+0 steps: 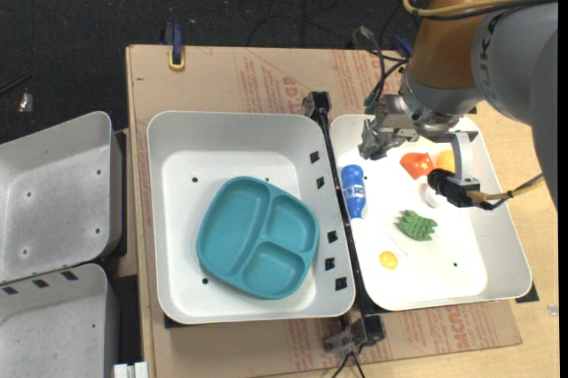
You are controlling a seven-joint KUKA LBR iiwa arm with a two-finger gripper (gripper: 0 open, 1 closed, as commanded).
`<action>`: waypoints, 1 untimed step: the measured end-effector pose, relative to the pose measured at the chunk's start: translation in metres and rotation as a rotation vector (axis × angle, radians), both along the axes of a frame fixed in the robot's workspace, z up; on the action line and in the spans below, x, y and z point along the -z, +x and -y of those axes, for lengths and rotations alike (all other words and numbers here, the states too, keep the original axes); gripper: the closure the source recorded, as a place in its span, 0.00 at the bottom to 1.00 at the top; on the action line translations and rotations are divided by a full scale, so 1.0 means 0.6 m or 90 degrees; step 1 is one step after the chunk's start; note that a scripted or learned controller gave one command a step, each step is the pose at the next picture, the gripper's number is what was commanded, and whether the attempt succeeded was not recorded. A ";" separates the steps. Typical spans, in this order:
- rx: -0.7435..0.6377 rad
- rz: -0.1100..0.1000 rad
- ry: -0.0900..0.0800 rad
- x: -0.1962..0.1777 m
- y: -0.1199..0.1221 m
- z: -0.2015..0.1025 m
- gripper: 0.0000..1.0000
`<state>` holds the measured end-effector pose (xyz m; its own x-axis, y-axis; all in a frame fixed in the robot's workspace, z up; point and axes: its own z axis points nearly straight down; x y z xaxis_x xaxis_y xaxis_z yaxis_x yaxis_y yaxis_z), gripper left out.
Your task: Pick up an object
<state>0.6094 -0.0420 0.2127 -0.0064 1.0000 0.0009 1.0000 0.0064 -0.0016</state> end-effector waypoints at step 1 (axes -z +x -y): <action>-0.001 -0.001 0.000 0.005 -0.031 -0.091 1.00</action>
